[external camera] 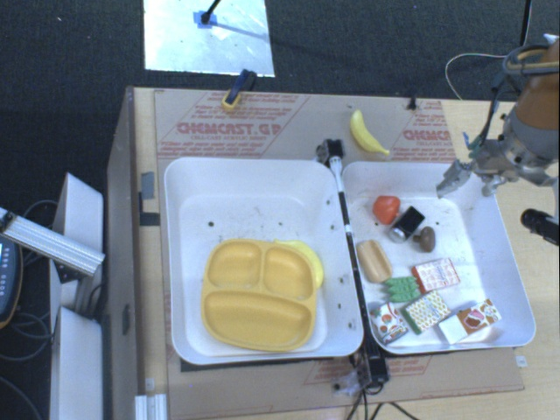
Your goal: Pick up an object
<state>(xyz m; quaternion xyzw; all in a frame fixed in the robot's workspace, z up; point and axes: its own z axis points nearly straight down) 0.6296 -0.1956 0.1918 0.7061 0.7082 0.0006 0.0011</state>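
A: The end effector [468, 175] hangs over the right bin's [507, 261] far rim, fingers spread apart, nothing between them.

B: And the objects?

A: A red tomato [386, 207] lies in that bin; a bread roll [374, 260] runs lengthwise toward the camera. A banana [367, 136] rests on the desk [262, 125], slanting toward the bins.
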